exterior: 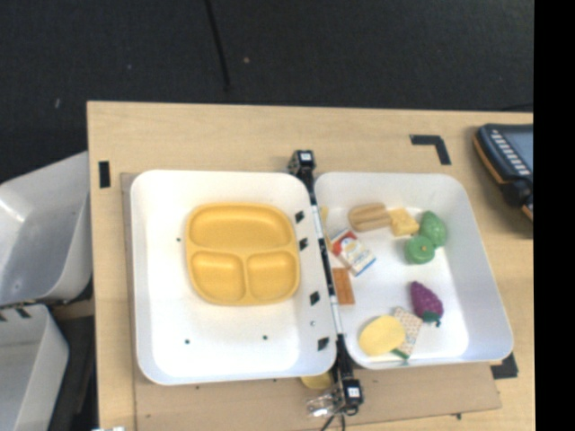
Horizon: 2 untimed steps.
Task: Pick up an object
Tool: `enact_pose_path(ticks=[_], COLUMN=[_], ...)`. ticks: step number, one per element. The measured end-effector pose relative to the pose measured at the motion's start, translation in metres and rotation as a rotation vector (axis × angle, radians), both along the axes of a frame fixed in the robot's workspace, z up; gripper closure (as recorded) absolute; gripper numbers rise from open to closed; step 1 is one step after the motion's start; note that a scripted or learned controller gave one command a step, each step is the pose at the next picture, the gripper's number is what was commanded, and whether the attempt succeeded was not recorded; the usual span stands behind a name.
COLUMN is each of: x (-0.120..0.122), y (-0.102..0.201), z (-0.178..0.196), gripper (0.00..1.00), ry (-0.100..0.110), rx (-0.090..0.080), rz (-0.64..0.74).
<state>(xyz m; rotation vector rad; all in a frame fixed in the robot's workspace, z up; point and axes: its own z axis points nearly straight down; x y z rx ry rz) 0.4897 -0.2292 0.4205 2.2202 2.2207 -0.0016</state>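
Note:
The right bin holds several toy foods. A tan bread roll lies at the back beside a yellow cheese wedge. Two green fruits sit close together to the right of them. A small red and white carton lies near the bin's left wall, with an orange-brown stick just below it. Purple grapes rest toward the front right. At the front, a yellow lemon-like piece lies against a pale patterned piece.
The left bin holds a yellow three-compartment plate. A dark handheld device lies on the bench at the far right. Clips join the bins along the middle divider. White containers stand off the bench's left side.

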Motion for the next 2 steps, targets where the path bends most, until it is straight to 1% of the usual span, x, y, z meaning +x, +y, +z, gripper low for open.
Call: enact_pose_path(ticks=[1, 2], x=[0.0001, 0.0003], y=[0.0114, 0.0134], z=[-0.0028, 0.0035], gripper=[1.0, 1.0], ry=[0.0, -0.002], rx=[0.0, -0.001], rz=[0.003, 0.007])
